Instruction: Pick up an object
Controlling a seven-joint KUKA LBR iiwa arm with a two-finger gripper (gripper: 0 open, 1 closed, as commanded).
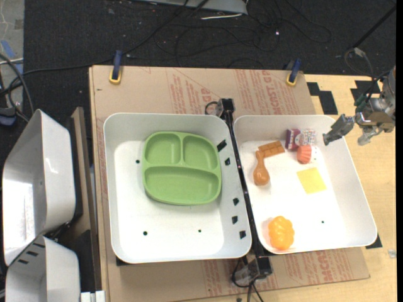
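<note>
End effector (351, 131) sits at the right edge of the view, above the upper-right corner of the right bin (352, 187). Two dark fingers spread apart, one pointing left over the bin's rim, the other further right; nothing between them, so open & holding nothing.

Right bin contents: orange rounded toy (281, 232) near the front, apart from the rest. Yellow flat square (311, 180) mid-bin. Brown wooden spoon (261, 170) w/ its bowl end toward the front, handle pointing back, touching or just beside a small orange-brown block (271, 148). Toward the back, a purple & white packet (297, 137) w/ a pink-red small object (305, 154) just in front of it; can't tell what that one is. The packet is the item closest to the end effector, but still apart from it.

Left bin (126, 219) holds a green divided plate (182, 168), three compartments, lying flat near the bin's middle.

Both bins rest side by side on a cardboard sheet (189, 87) over the desk, clamped at the back by two yellow-handled clamps (115, 75). More white bins (34, 181) stacked at far left.
</note>
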